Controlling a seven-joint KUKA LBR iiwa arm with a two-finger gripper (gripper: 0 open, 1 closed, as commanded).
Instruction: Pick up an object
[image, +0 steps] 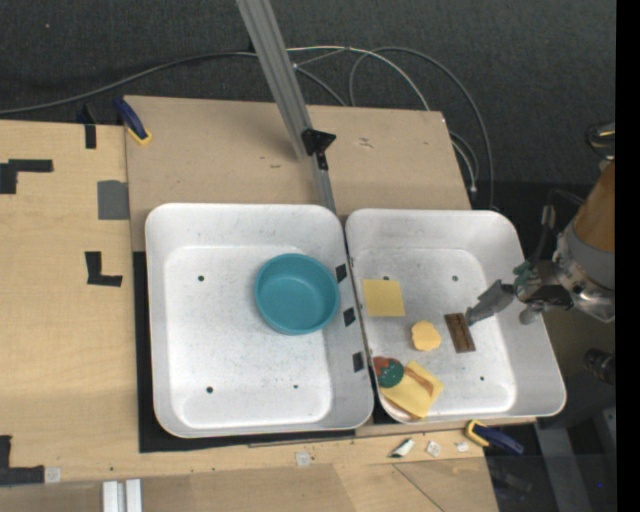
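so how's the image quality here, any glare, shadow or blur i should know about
Camera view: lighting is even and soft, with no hard glare on the white bins; the blue bowl and yellow square are fairly sharp; the gripper at the right bin's edge is slightly soft, so its fingers are hard to read; the background beyond the bench falls off dark.

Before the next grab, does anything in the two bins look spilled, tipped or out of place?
Nothing stands out. The blue bowl sits upright in the left bin; the small pieces lie flat in the right bin, though a few crowd its near-left corner.
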